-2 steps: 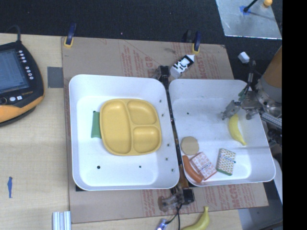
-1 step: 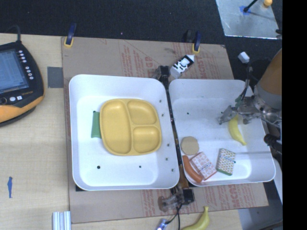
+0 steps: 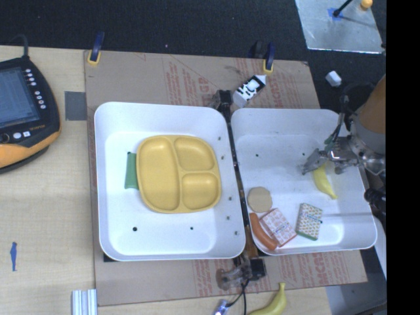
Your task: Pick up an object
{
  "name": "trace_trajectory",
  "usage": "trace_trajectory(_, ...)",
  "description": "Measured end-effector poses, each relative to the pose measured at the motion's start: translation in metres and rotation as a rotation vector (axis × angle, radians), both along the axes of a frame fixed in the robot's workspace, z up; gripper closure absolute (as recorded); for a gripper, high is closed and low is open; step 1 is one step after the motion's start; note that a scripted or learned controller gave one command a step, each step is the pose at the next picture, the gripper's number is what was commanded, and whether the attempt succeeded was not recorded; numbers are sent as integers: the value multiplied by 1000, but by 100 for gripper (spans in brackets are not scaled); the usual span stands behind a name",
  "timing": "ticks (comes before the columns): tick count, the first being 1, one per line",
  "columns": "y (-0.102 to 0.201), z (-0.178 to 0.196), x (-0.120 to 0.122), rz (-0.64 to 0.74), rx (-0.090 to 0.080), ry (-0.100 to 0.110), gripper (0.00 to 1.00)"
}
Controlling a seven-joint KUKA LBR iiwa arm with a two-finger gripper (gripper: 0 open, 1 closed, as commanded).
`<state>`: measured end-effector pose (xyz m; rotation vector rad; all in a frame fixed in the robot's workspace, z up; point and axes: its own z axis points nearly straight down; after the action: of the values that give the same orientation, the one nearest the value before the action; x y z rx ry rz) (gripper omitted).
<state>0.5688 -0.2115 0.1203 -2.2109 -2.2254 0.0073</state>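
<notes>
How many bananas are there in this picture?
2. One banana lies in the right bin, just below the gripper. Another banana lies outside the bins, at the bottom edge of the view.

- Your two bins [image 3: 111,176] look like smooth white plastic with a soft sheen.
- The yellow divided tray [image 3: 178,173], left bin, looks like matt moulded plastic.
- Under the bins lies brown printed cardboard [image 3: 197,77], dull and flat, on a pale wood-look bench [image 3: 39,228].
- At 3 o'clock, the gripper [image 3: 331,157] shows bare grey metal.
- The floor [image 3: 164,12] at 12 o'clock looks dark, rough-textured.
</notes>
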Motion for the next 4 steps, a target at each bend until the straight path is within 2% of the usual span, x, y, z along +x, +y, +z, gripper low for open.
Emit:
trace_trajectory(1,-1,-12,9,0,-2,-3,0)
trace_trajectory(2,-2,-2,9,2,-3,-2,100)
trace_trajectory(3,-2,-2,9,3,-4,-1,0)
trace_trajectory(4,0,-29,10,0,-1,0,0)
